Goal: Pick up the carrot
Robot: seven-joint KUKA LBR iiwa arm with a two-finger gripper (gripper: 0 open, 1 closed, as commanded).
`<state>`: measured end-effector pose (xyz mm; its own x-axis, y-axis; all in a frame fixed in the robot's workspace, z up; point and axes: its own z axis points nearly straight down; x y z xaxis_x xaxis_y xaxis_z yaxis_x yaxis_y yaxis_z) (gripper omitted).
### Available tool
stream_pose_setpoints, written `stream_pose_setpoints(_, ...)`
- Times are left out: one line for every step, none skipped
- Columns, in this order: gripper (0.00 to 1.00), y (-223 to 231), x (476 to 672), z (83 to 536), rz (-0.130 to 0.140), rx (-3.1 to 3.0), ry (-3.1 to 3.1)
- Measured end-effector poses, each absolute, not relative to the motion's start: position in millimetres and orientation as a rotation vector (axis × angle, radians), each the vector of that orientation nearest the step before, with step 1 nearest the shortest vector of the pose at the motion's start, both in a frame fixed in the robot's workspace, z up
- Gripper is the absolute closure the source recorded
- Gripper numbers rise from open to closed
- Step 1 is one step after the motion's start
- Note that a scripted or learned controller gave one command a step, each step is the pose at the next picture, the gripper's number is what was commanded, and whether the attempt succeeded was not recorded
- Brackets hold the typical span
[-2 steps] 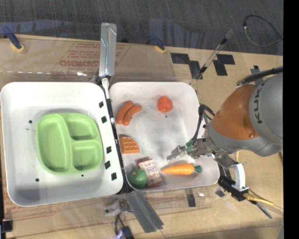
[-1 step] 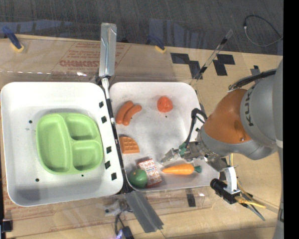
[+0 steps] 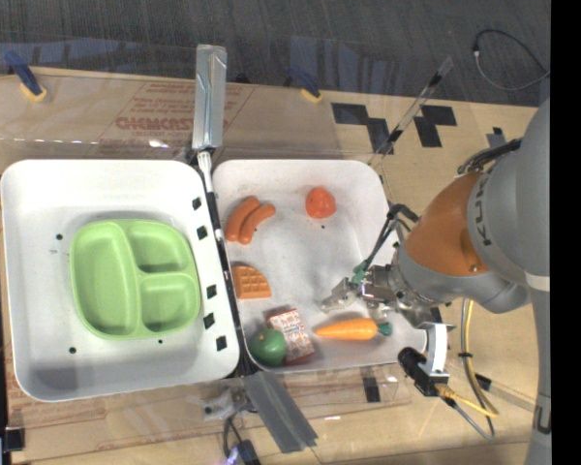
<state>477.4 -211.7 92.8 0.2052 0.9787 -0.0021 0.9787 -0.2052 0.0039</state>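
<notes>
Robot lab: KUKA arm [image 3: 484, 231], 2 bins [image 3: 29, 260], cables [image 3: 508, 51].

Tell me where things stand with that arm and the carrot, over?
Gripper low over the right bin, just above the carrot. Carrot lying flat, not held. Wrapped snack close on its left; nothing on top.

Even, fairly bright overhead light with soft, short shadows. The two white bins [image 3: 39, 260] look nearly washed out. A clear plastic sheet [image 3: 126, 114] behind them shows faint glare. Focus is mildly soft throughout.
</notes>
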Motion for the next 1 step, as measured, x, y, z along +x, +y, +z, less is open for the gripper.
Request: stream_pose_setpoints(0.00, -193.9, 477.4, 92.1, 0.001, 2.164, 2.277)
